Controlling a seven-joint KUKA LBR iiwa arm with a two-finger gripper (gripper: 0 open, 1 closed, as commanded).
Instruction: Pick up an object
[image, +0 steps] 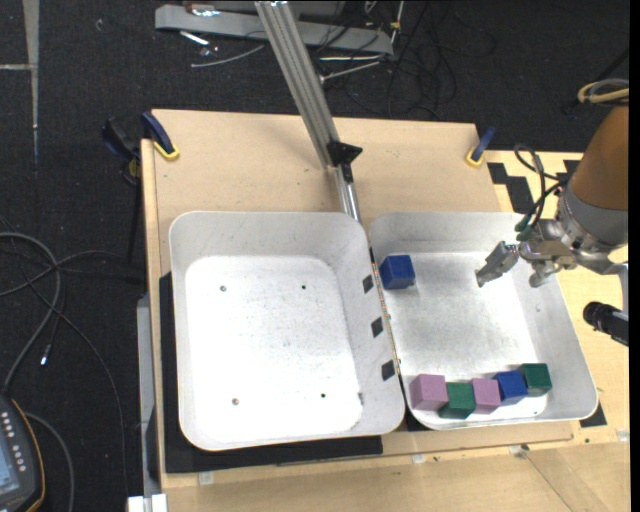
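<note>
Nearest us, along the front wall of the right bin (560, 330), we see five cubes in a touching row: pink cube (429, 391), dark green cube (460, 398), a second pink cube (486, 393), blue cube (512, 385), green cube (537, 377). The row climbs slightly toward the right corner.

The left bin (270, 320) sits beside it, the two rims meeting at the middle, with three small black tabs along the seam.

Further back in the right bin, a lone blue cube (397, 271) sits near the left wall, well apart from the row.

We see the gripper (515, 268) above the right bin's far right area, coming in from the arm (600, 190) on the right. Fingers look spread wide, one tip pointing left, one down to the right, nothing between them. It is well apart from the lone blue cube and from the row.

Behind the bins, a grey pole (305, 90) slants up from the bench (260, 165), with clamps at the bench's far corners.
</note>
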